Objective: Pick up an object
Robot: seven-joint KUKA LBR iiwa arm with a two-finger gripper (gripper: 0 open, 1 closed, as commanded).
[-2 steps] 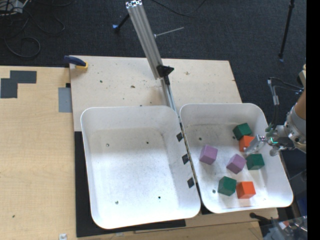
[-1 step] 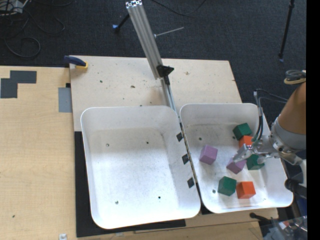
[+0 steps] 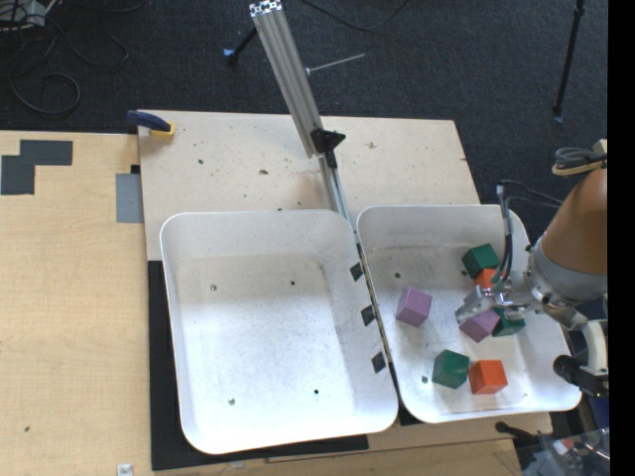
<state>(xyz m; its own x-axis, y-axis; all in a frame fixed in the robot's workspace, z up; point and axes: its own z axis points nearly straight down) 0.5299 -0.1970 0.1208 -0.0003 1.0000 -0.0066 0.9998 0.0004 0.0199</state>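
Note:
The right bin [image 3: 429,210] holds several blocks. A purple cube [image 3: 414,306] lies near its middle. A green cube [image 3: 450,369] and an orange cube [image 3: 487,376] sit side by side by the front wall. At the right, a green block [image 3: 481,260] rests above a small orange piece [image 3: 485,279]. My gripper [image 3: 488,310] reaches in from the right and sits low over a second purple block [image 3: 479,325], touching or nearly touching it. A dark green block [image 3: 511,326] lies just right of that one, partly hidden by the gripper.
The left bin [image 3: 165,230] stands beside the right one, with black clips [image 3: 368,314] along the shared wall. A slanted aluminium post [image 3: 295,82] rises behind the bins. A blue and yellow clamp [image 3: 151,123] lies on the bench at the back left.

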